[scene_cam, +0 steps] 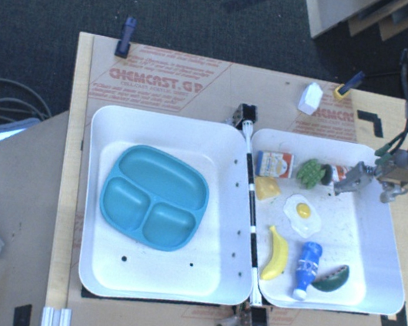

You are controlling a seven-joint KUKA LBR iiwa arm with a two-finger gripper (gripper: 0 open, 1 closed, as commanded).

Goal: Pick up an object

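Nothing is judged to have been lifted yet — every object is seen resting on a bin floor, so the whole grasp is left to do.

Nearest the front edge of the desk [160,322], in the right bin [393,266], a watermelon slice [329,277] and a blue bottle [306,268] are found lying just beside each other, with a banana [277,254] near them toward the divider between the bins. In the left bin [95,202] a blue divided plate [155,198] is set. Further back in the right bin a fried egg [302,212] and a yellow cheese wedge [266,188] are seen, then a small carton [274,164], a green broccoli piece [310,172] and a small dark-and-red item [333,174] along the bin's far wall.

The end effector [357,180] is held over the far right corner of that bin, close to the small item and the broccoli; nothing is seen between its fingers, and whether they stand apart or together cannot be told — they are blurred. Which object is aimed at is not certain. The arm is cut off at the right edge, and the small item is too tiny to be identified.
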